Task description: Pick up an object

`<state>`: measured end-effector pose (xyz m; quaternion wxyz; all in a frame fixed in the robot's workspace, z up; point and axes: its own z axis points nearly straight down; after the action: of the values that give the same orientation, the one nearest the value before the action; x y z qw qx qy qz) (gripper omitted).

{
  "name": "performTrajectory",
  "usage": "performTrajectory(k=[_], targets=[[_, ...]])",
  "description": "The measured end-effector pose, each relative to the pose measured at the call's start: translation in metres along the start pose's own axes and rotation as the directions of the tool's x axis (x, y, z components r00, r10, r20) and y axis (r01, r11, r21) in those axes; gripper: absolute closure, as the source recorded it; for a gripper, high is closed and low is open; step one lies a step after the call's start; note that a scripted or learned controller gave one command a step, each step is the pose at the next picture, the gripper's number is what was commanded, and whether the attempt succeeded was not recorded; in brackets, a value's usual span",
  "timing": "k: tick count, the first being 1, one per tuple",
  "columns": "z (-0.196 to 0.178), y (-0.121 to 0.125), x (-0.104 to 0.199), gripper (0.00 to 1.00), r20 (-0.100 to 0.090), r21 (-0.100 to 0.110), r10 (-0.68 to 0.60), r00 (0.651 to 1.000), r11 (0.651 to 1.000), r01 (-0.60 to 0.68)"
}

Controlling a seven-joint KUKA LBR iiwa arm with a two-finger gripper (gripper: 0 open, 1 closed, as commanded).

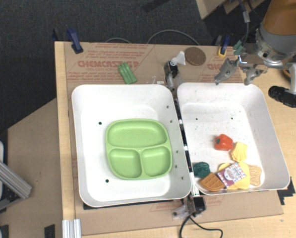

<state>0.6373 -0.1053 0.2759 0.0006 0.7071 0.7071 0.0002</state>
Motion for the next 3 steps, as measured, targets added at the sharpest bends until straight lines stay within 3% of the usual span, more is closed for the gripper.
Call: performTrajectory(k=[1,2,3], targets=[[0.049,-0.082,-0.020,0.00,-0.003,0.010,0.005,1.000,1.000,-0.005],[0.183,-0.098,-0.019,0.00,-0.004,0.016,0.002,1.000,1.000,-0.002],[0.165,-0.093,-0.020,1.00,-0.001,-0.001,0.002,1.000,1.000,-0.002]])
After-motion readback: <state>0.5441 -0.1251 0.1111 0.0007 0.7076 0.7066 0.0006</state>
